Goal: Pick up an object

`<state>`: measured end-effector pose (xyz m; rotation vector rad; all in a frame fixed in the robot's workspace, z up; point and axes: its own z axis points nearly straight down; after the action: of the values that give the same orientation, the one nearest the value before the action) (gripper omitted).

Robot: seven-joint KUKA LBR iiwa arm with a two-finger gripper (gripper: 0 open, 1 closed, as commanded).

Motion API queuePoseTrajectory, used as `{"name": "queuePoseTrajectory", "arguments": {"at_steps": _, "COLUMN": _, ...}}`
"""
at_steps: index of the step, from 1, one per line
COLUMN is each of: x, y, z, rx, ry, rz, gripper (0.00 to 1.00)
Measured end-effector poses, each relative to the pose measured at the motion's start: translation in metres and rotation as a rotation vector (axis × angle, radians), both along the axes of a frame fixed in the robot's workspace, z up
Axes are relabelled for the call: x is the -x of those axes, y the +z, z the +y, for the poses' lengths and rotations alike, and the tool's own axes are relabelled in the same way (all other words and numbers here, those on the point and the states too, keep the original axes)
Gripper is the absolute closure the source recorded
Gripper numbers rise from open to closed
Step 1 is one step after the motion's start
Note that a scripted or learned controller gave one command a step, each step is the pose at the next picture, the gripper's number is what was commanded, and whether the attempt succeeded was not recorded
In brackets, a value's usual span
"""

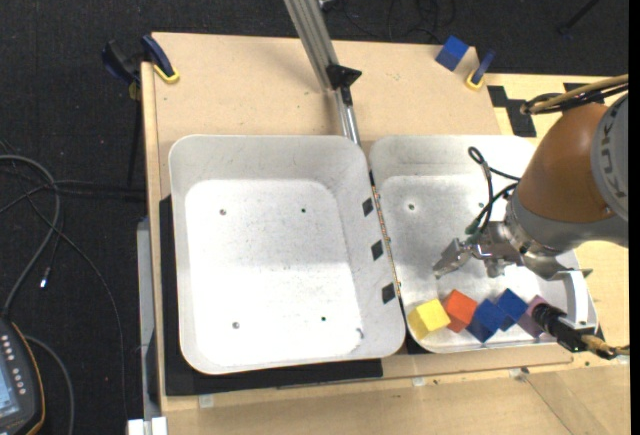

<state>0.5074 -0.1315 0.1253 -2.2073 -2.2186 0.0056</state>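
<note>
Several small blocks lie along the front edge of the right bin [420, 173]: a yellow one [430, 317], an orange one [460, 307], a blue one [497, 314] and a purple one [536, 311]. My gripper [470, 261] hangs over the middle of that bin, just behind and above the orange block. Its fingers are spread, one fingertip [446, 262] pointing left, and nothing sits between them. The grey arm with its orange band [565, 173] comes in from the right and hides the bin's right side.
The left bin [200, 163] sits beside the right one, with a shared ridge between them. A slanted metal pole [305, 8] rises behind the bins. A blue cube [453, 51] and clamps [160, 63] sit on the bench's back edge.
</note>
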Motion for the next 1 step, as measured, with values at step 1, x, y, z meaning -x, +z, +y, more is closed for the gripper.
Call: {"name": "queuePoseTrajectory", "arguments": {"at_steps": 1, "x": -0.0007, "y": -0.0086, "z": -0.0664, "rx": 0.010, "ry": -0.011, "rz": -0.012, "gripper": 0.00}}
